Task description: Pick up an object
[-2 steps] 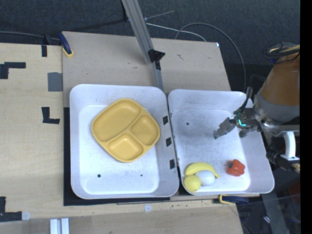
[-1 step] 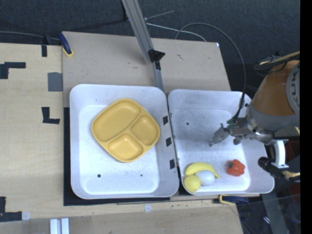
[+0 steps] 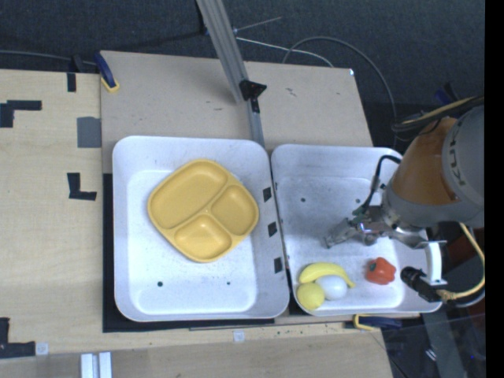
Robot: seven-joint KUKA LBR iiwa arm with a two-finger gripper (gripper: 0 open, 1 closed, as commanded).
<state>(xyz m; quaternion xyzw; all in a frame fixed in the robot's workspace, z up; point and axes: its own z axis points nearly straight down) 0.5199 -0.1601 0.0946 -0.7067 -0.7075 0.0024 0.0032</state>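
1. Fruit lies in the near part of the right bin (image 3: 315,164): a banana (image 3: 324,271), a yellow lemon (image 3: 310,295) and a white egg-like ball (image 3: 335,288) are bunched together, touching one another, close to the bin's front left corner.
2. A red pepper (image 3: 380,270) sits to the right of that bunch, apart from it, near the front wall of the same bin.
3. The gripper (image 3: 345,235) hangs low over the middle of the right bin, behind the banana and to the left of the pepper; whether it touches the bin floor cannot be told.
4. Its grey fingers (image 3: 339,233) point toward the left, and nothing shows between them. How far apart they stand is too blurred to tell.
5. The arm (image 3: 441,172), grey with an orange band, comes in over the right bin's right wall.
6. The left bin (image 3: 126,211) holds a yellow divided plate (image 3: 203,209) with three compartments, lying flat near the bin's middle, well apart from the gripper.
7. Both bins rest side by side, touching, on a brown board (image 3: 173,93).
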